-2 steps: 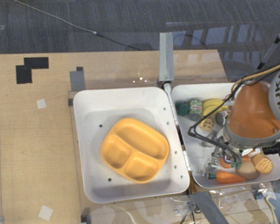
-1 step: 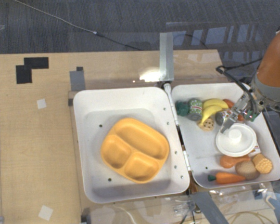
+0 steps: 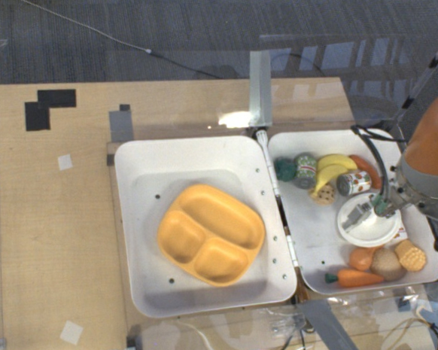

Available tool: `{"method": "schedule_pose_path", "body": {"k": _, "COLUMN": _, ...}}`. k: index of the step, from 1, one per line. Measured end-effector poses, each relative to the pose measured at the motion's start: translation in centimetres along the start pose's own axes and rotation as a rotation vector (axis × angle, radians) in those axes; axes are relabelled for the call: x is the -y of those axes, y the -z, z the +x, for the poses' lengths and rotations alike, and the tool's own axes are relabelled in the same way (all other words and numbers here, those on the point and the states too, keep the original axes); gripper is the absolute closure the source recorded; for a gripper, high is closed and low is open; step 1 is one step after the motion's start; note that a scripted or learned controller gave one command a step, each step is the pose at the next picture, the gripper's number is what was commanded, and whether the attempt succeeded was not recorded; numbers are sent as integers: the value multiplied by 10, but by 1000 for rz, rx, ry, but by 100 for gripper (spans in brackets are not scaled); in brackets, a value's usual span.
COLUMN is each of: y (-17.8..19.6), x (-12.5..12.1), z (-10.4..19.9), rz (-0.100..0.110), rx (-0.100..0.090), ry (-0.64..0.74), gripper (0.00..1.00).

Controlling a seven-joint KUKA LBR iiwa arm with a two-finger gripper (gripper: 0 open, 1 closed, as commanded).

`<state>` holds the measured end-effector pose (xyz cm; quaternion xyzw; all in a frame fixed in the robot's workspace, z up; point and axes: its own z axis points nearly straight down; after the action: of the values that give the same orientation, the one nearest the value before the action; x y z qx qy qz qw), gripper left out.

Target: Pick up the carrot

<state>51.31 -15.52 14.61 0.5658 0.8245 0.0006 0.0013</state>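
Carrot (image 3: 359,277) is seen lying flat on its side along the near edge of the right bin (image 3: 315,246), its green top toward the left, just beside a small orange fruit (image 3: 361,258) and a potato-like piece (image 3: 387,264). It is judged a light, rigid toy, smooth and likely to slip or roll if pinched near the tapered tip. A hold across the thick middle, with the jaws closing across its width, is judged safest, though the bin wall and the neighbours leave little room. The gripper (image 3: 373,210) hangs above a white bowl (image 3: 369,226), well apart from the carrot; whether its jaws are released or clenched cannot be told.
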Motion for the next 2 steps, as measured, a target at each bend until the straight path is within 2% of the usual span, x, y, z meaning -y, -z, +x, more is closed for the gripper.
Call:
{"method": "schedule_pose_path", "body": {"k": 1, "y": -33, "x": -3, "z": 27, "rz": -53, "rx": 50, "ry": 87, "gripper": 0}}
{"method": "schedule_pose_path", "body": {"k": 2, "y": -38, "x": -8, "z": 42, "rz": -50, "rx": 53, "ry": 149, "gripper": 0}}
